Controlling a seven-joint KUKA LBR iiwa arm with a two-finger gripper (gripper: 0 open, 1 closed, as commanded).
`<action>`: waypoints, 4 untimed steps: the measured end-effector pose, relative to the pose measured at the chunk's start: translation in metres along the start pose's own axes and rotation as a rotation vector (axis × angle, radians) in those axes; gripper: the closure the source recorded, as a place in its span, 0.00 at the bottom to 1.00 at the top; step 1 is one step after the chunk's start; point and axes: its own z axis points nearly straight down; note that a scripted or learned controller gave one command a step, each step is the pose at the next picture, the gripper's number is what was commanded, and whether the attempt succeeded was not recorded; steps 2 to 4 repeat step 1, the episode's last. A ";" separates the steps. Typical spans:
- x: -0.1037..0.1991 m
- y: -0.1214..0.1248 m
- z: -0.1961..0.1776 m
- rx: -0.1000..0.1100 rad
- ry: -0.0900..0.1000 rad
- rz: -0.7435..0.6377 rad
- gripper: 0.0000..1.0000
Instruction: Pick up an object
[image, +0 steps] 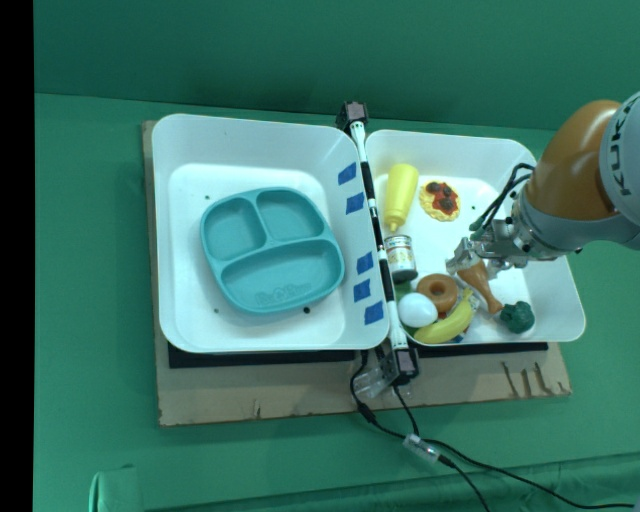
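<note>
Drumstick (484, 283) is what we take to be the target here: a brown toy chicken leg lying in the right bin (560, 310), its long axis running on a slant from its upper-left end under the tool down toward the lower right, where the pale bone end points at the broccoli (517, 317). Our gripper (478, 252) sits at the upper end of that leg, right over it and seemingly touching or nearly so, but we cannot tell from this slanted view whether the fingers are spread or closed, nor whether the leg is truly between them. We judge that the coming move turns on squaring the grasp across the leg's narrow width, not along its length. Room is tight: the donut (437, 291) lies just beside the leg on its left, the banana (447, 324) curves below it, and the egg (418, 309) rests against the banana's left end. The bin floor is smooth white plastic, so a glancing touch could slide the leg. The left bin (170, 220) bears a teal divided plate (270, 250), well apart.
</note>
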 end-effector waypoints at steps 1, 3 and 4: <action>0.008 -0.028 -0.133 0.029 0.012 -0.011 1.00; 0.008 -0.028 -0.133 0.029 0.012 -0.011 1.00; 0.008 -0.028 -0.133 0.029 0.012 -0.011 1.00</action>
